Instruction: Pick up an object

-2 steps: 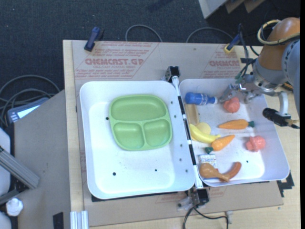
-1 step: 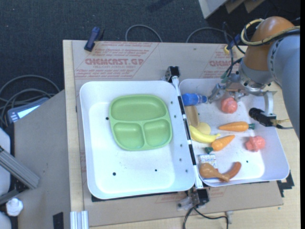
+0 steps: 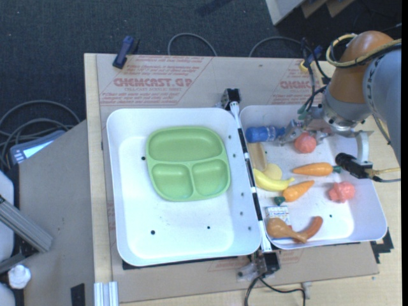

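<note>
- Fingers [image 3: 305,130] hung low at the far end of the right bin [image 3: 370,225]; how wide they stood could not be told.
- Pink-red ball [image 3: 306,143] lay just below them, seemingly touching.
- Blue bottle [image 3: 260,134] lay just to their left.
- Carrot [image 3: 313,169], banana [image 3: 271,182] and pink lump [image 3: 342,192] sat farther toward the camera.
- Green divided plate [image 3: 188,162] lay well left, in the other bin [image 3: 127,234].

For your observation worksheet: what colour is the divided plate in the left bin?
Light green; the divided plate shows clearly in the camera view.
</note>
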Controlling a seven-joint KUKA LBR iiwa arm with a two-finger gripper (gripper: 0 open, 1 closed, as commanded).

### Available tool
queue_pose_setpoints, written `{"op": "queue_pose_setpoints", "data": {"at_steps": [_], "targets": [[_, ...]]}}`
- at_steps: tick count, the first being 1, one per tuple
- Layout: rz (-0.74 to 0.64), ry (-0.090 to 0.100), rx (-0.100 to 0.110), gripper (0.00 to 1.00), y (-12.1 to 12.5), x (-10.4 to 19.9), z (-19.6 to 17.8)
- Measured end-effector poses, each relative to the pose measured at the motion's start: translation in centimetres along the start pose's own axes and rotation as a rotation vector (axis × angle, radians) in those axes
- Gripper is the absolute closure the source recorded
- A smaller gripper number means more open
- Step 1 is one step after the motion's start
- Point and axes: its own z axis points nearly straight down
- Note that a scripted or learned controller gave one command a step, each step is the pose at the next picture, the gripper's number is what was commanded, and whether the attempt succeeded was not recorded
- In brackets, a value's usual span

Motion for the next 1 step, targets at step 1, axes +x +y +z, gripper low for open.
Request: {"op": "queue_pose_setpoints", "data": {"at_steps": [1], "targets": [[0.0, -0.001, -0.002, 1.0, 0.06, 0.01, -1.02]]}}
